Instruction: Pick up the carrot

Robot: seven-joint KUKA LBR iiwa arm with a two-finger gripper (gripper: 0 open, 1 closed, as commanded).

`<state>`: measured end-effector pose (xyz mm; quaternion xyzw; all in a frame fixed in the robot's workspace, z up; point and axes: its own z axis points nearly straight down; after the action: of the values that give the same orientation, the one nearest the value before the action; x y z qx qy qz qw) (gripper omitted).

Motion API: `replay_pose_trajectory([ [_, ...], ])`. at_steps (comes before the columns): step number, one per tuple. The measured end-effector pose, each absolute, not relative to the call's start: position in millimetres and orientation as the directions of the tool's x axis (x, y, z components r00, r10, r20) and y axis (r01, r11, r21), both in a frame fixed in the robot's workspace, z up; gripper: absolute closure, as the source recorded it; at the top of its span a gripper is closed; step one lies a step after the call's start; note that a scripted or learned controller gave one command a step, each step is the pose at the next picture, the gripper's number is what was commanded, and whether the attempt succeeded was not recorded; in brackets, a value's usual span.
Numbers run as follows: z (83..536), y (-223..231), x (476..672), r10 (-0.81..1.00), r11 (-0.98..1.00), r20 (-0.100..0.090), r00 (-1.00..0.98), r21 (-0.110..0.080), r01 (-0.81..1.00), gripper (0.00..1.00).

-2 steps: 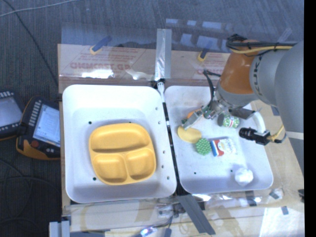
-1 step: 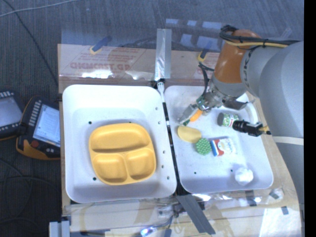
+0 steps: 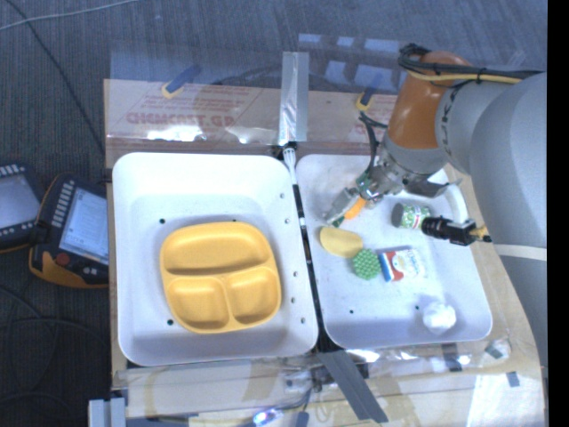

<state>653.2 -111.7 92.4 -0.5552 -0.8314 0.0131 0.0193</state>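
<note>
The carrot [image 3: 356, 207] is a small orange piece in the right bin [image 3: 462, 327], near that bin's upper left. My gripper [image 3: 347, 210] reaches down from the orange-banded wrist [image 3: 418, 114] and sits right at the carrot, touching or nearly touching it. The gripper body hides part of the carrot, and I cannot make out whether the carrot is gripped.
Below the carrot lie a pale yellow lump [image 3: 340, 241], a green textured ball [image 3: 365, 263] and a red, white and blue packet [image 3: 400, 263]. A green can [image 3: 411, 214] lies to its right and a white wad [image 3: 437, 315] sits lower right. The left bin [image 3: 133, 238] holds a yellow divided tray [image 3: 222, 274].
</note>
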Motion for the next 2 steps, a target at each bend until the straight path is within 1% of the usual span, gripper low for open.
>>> replay_pose_trajectory([
  [1, 215.7, -73.0, 669.0, 0.854, 0.521, -0.005, -0.521, 0.000, 0.854, 1.00],
  [2, 214.6, -73.0, 668.6, 0.854, 0.521, -0.004, -0.521, -0.002, 0.854, 0.00],
])
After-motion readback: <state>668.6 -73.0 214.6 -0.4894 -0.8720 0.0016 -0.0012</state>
